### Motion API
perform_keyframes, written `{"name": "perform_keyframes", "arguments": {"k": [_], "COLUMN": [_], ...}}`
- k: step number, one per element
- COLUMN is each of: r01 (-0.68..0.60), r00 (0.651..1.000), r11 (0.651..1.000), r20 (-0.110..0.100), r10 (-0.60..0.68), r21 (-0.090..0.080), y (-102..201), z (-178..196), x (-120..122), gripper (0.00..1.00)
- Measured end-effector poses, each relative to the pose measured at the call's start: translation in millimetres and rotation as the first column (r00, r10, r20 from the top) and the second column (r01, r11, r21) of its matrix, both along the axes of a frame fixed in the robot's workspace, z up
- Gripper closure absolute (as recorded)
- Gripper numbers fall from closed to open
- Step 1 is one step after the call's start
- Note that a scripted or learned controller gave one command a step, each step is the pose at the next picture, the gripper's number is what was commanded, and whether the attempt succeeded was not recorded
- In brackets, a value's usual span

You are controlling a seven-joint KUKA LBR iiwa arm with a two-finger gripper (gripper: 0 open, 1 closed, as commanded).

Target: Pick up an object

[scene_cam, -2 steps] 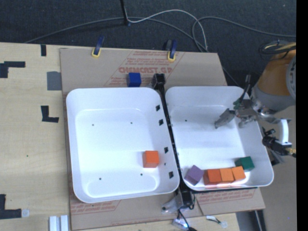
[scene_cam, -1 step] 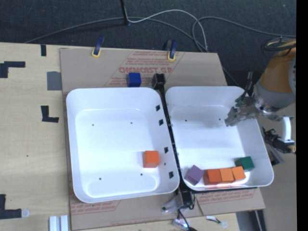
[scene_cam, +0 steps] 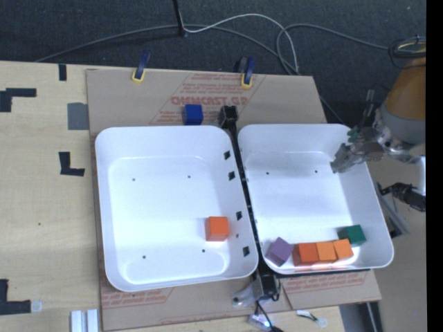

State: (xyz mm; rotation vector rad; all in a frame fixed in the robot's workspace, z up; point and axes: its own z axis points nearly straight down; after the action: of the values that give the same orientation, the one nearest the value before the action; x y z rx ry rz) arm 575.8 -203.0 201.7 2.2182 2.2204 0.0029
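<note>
The right bin (scene_cam: 304,138) holds a row of blocks along its near edge: a purple block (scene_cam: 279,251), two orange blocks (scene_cam: 305,254) (scene_cam: 325,252), a lighter orange block (scene_cam: 342,249) and a green block (scene_cam: 354,235). One orange block (scene_cam: 217,228) lies in the left bin (scene_cam: 138,178), near its lower right. My gripper (scene_cam: 342,158) hangs over the right bin's far right side, well above and behind the row of blocks. Nothing shows between its fingers.
A blue block (scene_cam: 193,113) sits on the cardboard behind the left bin, next to a black clamp (scene_cam: 228,116). Black clips run along the seam between the bins. Cables cross the dark floor at the back.
</note>
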Motion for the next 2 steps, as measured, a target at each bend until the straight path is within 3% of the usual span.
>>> {"name": "perform_keyframes", "arguments": {"k": [1,2], "r01": [0.001,-0.003], "r00": [1.0,1.0], "r11": [1.0,1.0], "r20": [-0.003,-0.003], "r10": [-0.001,0.003], "r21": [0.001,0.002], "y": [0,53], "z": [18,25], "x": [0,-11], "gripper": [1.0,1.0]}}
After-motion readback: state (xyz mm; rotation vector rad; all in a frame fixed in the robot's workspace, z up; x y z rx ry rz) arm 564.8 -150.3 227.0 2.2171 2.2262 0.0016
